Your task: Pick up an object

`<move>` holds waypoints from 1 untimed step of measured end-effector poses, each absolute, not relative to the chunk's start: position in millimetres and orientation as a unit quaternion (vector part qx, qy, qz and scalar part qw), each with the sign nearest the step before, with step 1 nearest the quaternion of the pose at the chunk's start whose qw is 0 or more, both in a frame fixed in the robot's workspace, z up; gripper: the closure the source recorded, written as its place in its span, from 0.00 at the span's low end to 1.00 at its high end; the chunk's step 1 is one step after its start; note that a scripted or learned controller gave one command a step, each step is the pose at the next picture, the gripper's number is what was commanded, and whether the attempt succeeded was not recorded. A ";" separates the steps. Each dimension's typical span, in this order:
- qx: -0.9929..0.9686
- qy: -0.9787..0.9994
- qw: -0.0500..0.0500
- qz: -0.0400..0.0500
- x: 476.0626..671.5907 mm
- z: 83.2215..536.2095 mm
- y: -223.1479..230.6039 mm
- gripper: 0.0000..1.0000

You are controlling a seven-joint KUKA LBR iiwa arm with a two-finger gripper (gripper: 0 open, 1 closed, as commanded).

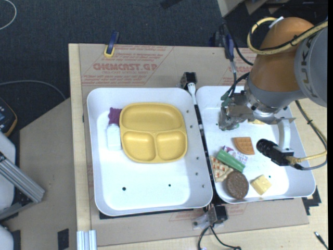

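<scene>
Nearest the bottom edge of the frame, in the lower part of the right bin (307, 184), lie the small toy foods. A round brown cookie-like disc (237, 184) sits flat at the lower middle, with a pale yellow cheese-like cube (261, 184) just to its right. Just above the disc, a green bar-shaped piece (230, 160) lies with its long axis slanting from upper left to lower right, resting over a flat slice with a red and white pattern (219, 169). A little higher is a tan, squarish cracker (243, 145), lying flat and slightly tilted. To its right a black cylindrical fitting (272, 151) points from upper left to lower right.

In the left bin (99, 155), a smooth yellow plastic tray (153, 131) with three compartments occupies the upper middle. Against its left side are a purple object (114, 115) and a white bottle-like shape (113, 137), upright in the frame.

Farther up, the gripper (231, 117) hangs over the upper left of the right bin, near the divider between the bins. It is dark grey metal; whether it is open or closed cannot be told, and nothing is seen in its grasp. Behind it rises the arm's orange band (283, 51), with cables looping around it, at the upper right.
</scene>
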State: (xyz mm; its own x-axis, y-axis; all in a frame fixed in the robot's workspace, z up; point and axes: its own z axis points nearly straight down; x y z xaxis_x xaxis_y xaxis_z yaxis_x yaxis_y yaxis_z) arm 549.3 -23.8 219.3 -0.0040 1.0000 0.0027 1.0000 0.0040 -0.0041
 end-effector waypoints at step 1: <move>-0.706 -0.709 0.002 0.000 530.3 229.7 9.7 1.00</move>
